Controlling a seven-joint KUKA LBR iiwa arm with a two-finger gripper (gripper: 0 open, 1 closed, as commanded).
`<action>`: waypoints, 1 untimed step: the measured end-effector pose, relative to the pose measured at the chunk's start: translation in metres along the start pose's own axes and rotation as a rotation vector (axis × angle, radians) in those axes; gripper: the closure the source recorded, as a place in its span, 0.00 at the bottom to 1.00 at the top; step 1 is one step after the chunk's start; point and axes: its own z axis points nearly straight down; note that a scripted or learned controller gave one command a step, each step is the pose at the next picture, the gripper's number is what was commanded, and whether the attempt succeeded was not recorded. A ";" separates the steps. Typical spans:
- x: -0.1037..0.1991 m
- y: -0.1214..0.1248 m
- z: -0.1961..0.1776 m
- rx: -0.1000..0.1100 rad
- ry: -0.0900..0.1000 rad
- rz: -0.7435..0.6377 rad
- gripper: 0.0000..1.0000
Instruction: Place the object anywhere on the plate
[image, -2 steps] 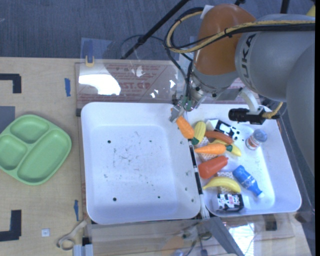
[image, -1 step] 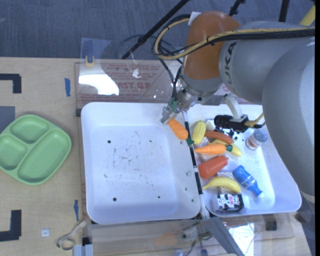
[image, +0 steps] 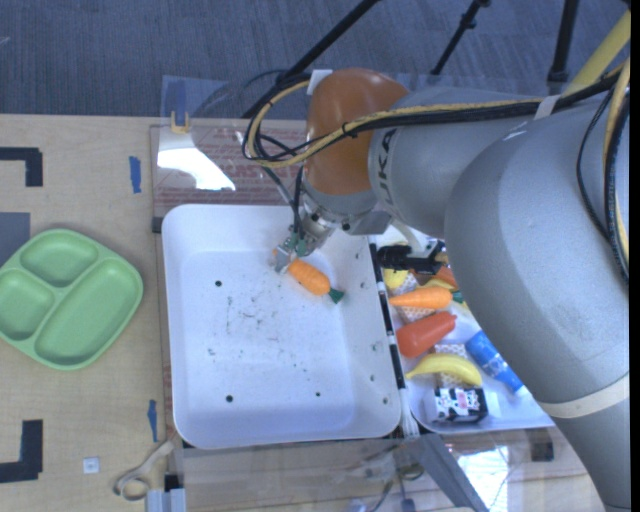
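A small orange toy carrot (image: 309, 278) with a green stub lies in the upper middle of the left white bin (image: 200, 400). My gripper (image: 288, 252) hangs just above and to the left of the carrot's thick end, touching or nearly touching it. The carrot seems to rest on the bin floor rather than between the gripper's tips. A green plate (image: 65, 297) with three compartments sits on the wooden bench far to the left, outside the bins, with nothing on it.
The right bin (image: 425, 415) holds several toy foods: another carrot (image: 425, 298), a red pepper (image: 426, 331), a banana (image: 447, 369), a blue item (image: 492, 362) and a black-and-white box (image: 459, 404). The arm's grey body covers the right side.
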 end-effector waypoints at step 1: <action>0.083 -0.011 -0.060 0.001 0.001 0.046 1.00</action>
